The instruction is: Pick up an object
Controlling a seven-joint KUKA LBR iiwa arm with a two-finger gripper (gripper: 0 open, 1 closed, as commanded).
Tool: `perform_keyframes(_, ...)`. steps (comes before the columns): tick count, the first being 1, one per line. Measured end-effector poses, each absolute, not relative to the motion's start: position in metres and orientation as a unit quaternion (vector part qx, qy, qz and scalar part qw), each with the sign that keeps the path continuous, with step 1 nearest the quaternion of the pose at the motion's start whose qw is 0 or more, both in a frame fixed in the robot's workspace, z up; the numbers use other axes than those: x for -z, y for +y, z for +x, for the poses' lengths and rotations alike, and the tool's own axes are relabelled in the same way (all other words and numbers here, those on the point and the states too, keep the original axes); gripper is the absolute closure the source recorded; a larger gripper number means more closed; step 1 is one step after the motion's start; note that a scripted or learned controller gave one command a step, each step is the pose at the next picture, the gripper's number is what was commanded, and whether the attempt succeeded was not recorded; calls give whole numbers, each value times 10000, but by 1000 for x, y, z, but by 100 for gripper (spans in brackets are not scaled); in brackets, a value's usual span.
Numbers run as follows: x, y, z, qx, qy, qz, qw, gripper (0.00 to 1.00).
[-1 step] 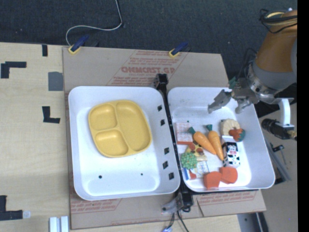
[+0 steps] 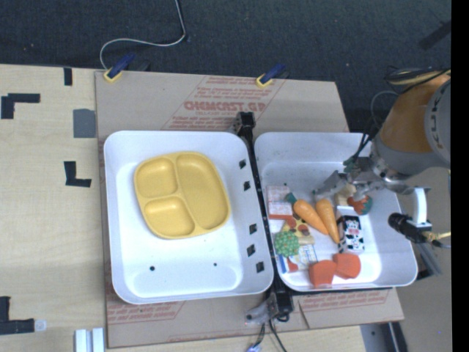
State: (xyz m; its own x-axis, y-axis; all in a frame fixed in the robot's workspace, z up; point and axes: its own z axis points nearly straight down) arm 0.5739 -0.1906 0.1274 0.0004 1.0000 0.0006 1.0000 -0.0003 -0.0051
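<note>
- The arm [image 2: 414, 134] reaches in from the right, and I see the gripper [image 2: 350, 189] low over the right bin [image 2: 308, 149], at its right-centre, just above the pile of toy food.
- Jaw state: I cannot tell from this slant. The tip is a small grey cluster against clutter, with something small and reddish beside it that I cannot identify.
- Nothing is visibly held, so I log the pick as not yet done.
- Nearest candidates: two carrots [image 2: 319, 217] lying side by side, tilted, touching each other, just below-left of the gripper.
- Handling judgement: the carrots look like moulded plastic, so light, stiff and smooth, likely to slip or roll out of a pinch. I would take one across its thick middle, jaws square to its long axis.
- The black-and-white carton [image 2: 352, 233] sits just right of the carrots. Flat sides, probably the easier grasp.
- Red pieces [image 2: 335, 268] lie near the front wall, where there is little finger room.
- A green leafy piece [image 2: 287, 242] lies on flat cards. It looks softer and irregular.
- The left bin [image 2: 124, 266] holds a yellow divided plate [image 2: 181, 194], too wide and flat for these jaws, I judge.
</note>
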Motion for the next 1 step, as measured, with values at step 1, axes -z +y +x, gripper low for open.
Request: perform_keyframes(1,-87,-210,670,16,-7082,-7060,-29,0)
